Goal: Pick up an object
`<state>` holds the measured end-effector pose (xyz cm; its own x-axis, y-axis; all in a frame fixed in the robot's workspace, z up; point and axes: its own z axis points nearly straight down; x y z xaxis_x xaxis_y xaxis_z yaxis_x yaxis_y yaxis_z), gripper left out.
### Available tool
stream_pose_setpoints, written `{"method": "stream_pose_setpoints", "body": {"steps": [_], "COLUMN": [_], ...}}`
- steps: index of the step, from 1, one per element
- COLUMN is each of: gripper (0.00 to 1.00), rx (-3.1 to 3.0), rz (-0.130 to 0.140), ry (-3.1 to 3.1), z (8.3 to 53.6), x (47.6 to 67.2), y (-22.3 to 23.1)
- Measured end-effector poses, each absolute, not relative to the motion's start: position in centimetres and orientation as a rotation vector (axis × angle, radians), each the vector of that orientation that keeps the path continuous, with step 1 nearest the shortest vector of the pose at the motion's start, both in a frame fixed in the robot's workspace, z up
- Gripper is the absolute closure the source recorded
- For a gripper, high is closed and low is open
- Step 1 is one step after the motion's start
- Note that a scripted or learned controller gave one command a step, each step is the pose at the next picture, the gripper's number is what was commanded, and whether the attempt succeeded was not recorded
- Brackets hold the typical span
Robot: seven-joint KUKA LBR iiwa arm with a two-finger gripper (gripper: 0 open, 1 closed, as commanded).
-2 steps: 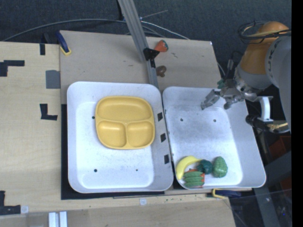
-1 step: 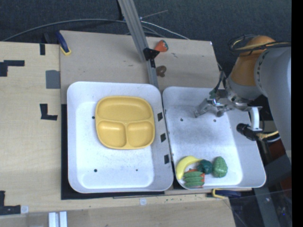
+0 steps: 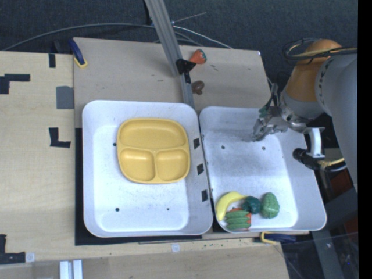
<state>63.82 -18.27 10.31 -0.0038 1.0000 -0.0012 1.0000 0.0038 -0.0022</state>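
Pickable objects clustered in right bin (image 3: 302, 173), near-front corner by the divider: yellow banana (image 3: 228, 202) curved at left, red-and-green striped piece (image 3: 238, 218) just under it, dark green item (image 3: 252, 204) in middle, lighter green bumpy item (image 3: 269, 205) at right. All touching or nearly touching, lying on bin floor. None lifted.

Gripper (image 3: 261, 131) over far part of same bin, near back wall, well apart from the cluster. Nothing seen in its grasp. Fingertips small and dark against speckled floor; how wide apart, cannot tell. Grey arm (image 3: 340, 92) with orange band (image 3: 305, 80) entering from right, above bin's far right corner.

Left bin (image 3: 96, 173) holding yellow divided plate (image 3: 154, 150), three compartments, flat, toward back half. Grey pole (image 3: 165, 31) slanting from top down to between bins. Small red-orange object (image 3: 199, 56) on bench (image 3: 116, 68) beside pole.
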Motion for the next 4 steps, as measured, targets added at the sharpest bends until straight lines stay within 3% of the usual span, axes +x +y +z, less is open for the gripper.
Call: {"method": "stream_pose_setpoints", "body": {"steps": [3, 4], "gripper": [1.0, 1.0], "rx": [-2.223, -2.216], "rz": [-0.003, 0.001], "ry": [-2.225, -2.225], "z": [24.4, 24.9], "x": [64.3, 62.0], "y": [-18.7, -14.4]}}
